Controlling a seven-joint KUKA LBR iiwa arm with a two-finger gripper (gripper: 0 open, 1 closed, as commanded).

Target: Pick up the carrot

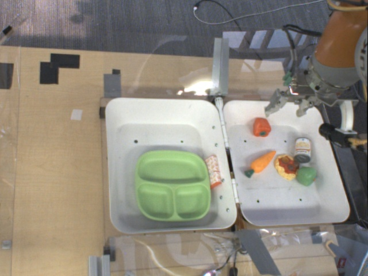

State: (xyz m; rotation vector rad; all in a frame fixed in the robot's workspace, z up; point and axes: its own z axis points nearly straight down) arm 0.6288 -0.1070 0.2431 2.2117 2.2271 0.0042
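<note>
Arm (pixel 339 45) over right bin's far edge, jaws spread, carrot (pixel 261 163) apart.

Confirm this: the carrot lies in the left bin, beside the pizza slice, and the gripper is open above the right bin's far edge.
Wrong bin. The camera view shows the carrot in the right bin, beside the pizza slice. The rest stands: the gripper is open above that bin's far edge.

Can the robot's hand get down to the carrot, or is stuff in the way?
Probably yes. The carrot lies flat in the right bin with nothing on top. The gripper hangs open over the bin's far edge. The red pepper and pizza slice sit close but apart.
</note>
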